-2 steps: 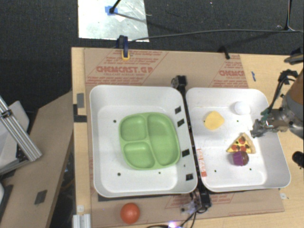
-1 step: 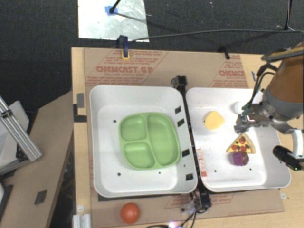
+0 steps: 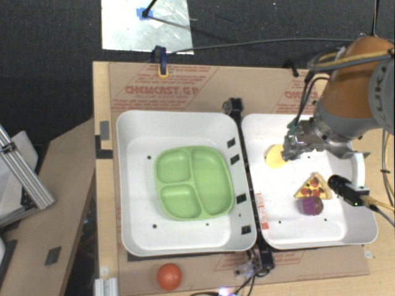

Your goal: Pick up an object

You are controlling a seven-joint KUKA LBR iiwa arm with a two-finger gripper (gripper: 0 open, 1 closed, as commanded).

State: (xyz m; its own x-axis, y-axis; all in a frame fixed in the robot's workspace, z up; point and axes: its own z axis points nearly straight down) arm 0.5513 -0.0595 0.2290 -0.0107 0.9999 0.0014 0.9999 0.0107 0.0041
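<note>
**Gripper low over the yellow piece, grasp unconfirmed**

The left bin (image 3: 133, 165) holds a green divided tray (image 3: 192, 182), and an orange ball (image 3: 168, 275) lies on the bench in front. In the right bin (image 3: 355, 227), the gripper (image 3: 291, 148) hangs just above a flat yellow piece (image 3: 274, 156); whether its jaws are spread or pressed together I cannot tell. A flat, thin item may slip free. The pizza slice toy (image 3: 313, 187) and purple object (image 3: 311, 206) sit nearby.
</note>
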